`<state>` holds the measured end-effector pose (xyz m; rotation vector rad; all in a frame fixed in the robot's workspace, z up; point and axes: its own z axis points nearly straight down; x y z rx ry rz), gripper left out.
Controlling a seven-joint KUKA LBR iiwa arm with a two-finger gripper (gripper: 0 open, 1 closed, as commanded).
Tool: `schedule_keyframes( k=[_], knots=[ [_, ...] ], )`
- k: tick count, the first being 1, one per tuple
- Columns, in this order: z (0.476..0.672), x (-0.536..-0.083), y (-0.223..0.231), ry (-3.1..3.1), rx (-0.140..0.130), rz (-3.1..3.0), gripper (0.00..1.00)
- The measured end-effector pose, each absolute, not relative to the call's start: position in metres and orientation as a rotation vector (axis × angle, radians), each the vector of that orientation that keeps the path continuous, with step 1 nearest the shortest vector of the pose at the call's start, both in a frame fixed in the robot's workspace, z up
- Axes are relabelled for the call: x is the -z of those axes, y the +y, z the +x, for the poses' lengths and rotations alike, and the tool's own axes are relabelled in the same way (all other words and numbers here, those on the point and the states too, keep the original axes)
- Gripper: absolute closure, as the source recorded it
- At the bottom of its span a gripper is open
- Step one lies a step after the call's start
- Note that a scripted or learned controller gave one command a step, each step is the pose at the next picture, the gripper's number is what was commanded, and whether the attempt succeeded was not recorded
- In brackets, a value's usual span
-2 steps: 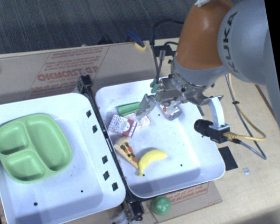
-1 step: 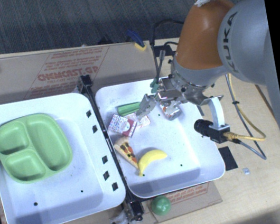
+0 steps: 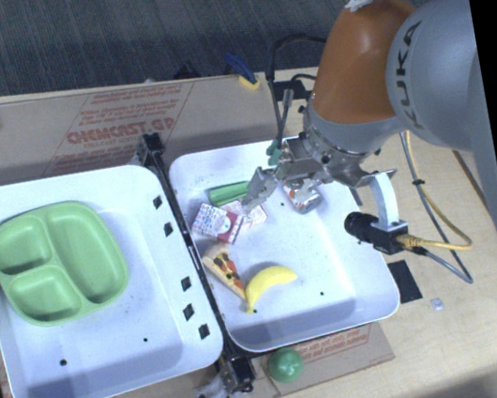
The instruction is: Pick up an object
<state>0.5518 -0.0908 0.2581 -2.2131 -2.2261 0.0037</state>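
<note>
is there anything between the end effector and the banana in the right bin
Nothing visible blocks it. The end effector hangs over the back of the right bin, and the banana lies toward the front on bare bin floor. The pizza slice sits just left of the banana, and the small packet is off that line.

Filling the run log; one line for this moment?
claw: over right bin | near: wrapper, green stick | banana: untouched | tray: left bin
</note>
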Motion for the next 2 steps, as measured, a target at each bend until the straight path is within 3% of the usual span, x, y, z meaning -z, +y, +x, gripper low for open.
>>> schedule_keyframes(
  k=[2],
  knots=[
    [0.5518, -0.2581, -0.0908, -2.226, -0.004, -2.213, 0.0]
  ],
)
